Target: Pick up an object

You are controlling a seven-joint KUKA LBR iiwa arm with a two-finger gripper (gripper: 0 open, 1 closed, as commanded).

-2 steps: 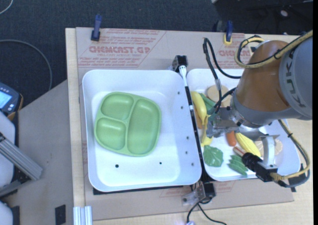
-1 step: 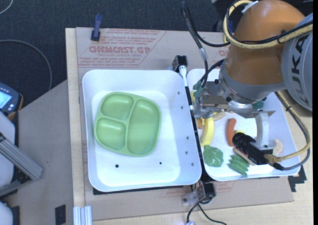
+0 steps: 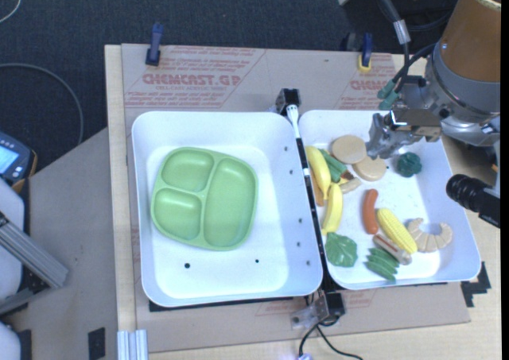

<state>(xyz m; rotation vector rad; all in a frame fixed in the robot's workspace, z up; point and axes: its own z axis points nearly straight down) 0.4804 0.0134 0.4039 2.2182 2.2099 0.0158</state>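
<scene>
My gripper (image 3: 380,149) hangs over the upper middle of the right bin (image 3: 457,259), its tip just above two tan round cookies (image 3: 356,156). Nothing shows between its fingers. The right bin holds toy food: two yellow bananas (image 3: 324,183), a red sausage (image 3: 370,211), a corn cob (image 3: 395,229), a dark green broccoli piece (image 3: 409,164), a green leaf (image 3: 342,249), green pea pods (image 3: 382,264) and a pale shrimp (image 3: 431,236).
The left bin (image 3: 155,132) holds a light green divided plate (image 3: 205,197). A black clip (image 3: 287,100) sits where the two bins meet at the back. Blue and yellow clamps hold the cardboard base at its far edge.
</scene>
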